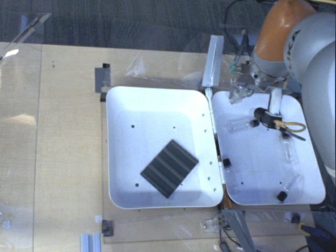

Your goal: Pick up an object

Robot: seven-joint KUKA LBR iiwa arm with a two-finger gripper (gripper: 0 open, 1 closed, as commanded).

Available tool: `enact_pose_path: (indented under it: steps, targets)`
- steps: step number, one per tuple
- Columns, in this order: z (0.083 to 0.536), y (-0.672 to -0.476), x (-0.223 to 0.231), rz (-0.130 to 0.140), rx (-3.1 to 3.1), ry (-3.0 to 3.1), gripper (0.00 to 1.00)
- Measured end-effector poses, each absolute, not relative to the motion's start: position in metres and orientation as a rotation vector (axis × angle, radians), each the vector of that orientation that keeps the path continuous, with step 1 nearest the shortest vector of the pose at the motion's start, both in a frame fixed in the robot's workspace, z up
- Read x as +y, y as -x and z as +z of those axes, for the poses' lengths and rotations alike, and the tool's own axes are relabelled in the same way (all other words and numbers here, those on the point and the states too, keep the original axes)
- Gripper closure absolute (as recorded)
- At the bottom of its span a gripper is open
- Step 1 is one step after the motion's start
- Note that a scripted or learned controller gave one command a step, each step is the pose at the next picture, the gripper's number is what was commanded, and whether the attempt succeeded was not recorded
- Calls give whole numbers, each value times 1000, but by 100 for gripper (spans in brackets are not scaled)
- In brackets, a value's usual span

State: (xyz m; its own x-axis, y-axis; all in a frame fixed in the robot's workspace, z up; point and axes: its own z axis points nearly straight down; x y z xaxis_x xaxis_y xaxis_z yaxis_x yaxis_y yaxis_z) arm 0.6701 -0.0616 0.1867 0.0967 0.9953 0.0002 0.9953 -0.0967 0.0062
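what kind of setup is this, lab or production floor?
Most likely a robotics lab bench for grasping trials, not production. Two shallow white bins sit on a wooden bench: the left bin holds one dark ribbed slab, and the robot arm hangs over the right bin, with loose cables nearby.

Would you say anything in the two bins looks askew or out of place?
Only mildly: the dark ribbed slab in the left bin lies turned diagonally to the bin's walls. In the right bin, nothing looks spilled or broken.

No legible text or labels
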Motion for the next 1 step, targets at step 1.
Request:
enact_pose_path:
  steps: [1]
  targets:
    - [97,-671,-86,9,1839,-2542,100]
